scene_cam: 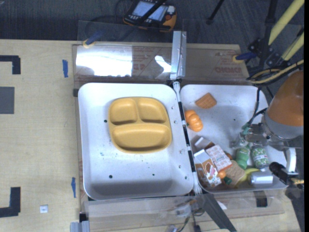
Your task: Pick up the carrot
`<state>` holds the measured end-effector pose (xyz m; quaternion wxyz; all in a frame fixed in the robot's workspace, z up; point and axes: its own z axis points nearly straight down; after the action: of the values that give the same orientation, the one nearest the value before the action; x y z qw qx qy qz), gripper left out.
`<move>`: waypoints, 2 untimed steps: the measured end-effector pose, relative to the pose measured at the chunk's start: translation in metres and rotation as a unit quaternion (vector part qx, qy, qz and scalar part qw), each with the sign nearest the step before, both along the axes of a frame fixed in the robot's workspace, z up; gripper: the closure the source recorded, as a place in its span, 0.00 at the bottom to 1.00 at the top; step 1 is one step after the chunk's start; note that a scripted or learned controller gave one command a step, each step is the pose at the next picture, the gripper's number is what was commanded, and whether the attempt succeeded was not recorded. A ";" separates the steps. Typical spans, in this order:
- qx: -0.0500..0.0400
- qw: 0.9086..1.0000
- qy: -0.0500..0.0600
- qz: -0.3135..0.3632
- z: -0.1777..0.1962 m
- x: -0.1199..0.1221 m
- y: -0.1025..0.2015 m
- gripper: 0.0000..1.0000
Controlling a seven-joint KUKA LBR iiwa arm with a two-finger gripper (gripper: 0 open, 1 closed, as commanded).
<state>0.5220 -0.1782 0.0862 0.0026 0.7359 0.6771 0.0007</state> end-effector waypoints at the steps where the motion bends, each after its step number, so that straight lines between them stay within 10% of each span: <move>1: 0.000 1.000 -0.003 0.022 0.000 -0.016 0.020 1.00; 2: 0.000 1.000 -0.002 0.022 0.000 -0.017 0.020 0.00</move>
<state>0.5050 -0.1582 0.0857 0.0043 0.7208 0.6931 0.0021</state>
